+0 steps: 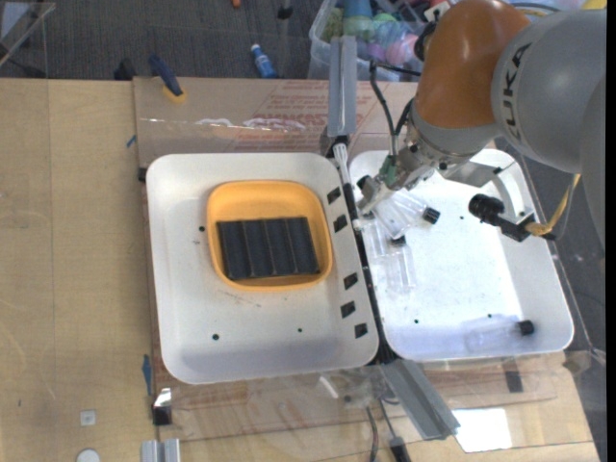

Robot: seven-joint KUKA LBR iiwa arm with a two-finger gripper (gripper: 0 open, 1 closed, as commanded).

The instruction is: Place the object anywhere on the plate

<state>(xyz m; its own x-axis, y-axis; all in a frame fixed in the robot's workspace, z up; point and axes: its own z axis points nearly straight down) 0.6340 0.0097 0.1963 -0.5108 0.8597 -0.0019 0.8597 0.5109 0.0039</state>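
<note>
Behind the bench there was dark grey carpet [144,17] and a clear box of coloured toys [385,17]. The bench [67,258] itself was pale wood, and it carried two shallow white bins side by side, their inner walls touching.

In the left bin [183,335] lay the yellow plate [231,200], squarish with round corners, a little toward the far side. On the plate lay a black ridged block [268,248], flat, and it covered most of the plate's floor. It was inside the rim on all sides.

In the right bin [462,277] lay three clear plastic tubes. One tube with a black cap [409,208] was at the far left corner. A second tube [397,263] was near the left wall, a bit nearer to the camera. A third tube [491,335] lay by the near wall, with its black cap toward the right corner.

My gripper [385,186] was over the far left corner of the right bin, just beside the capped tube and close to the wall between the bins. Whether it was spread or pressed together, I could not tell, because the clear plastic around it confused the outline. I also could not tell if it touched the tube.

Bare white floor showed around the plate, widest on the near side. The middle and the right part of the right bin were open too.
</note>
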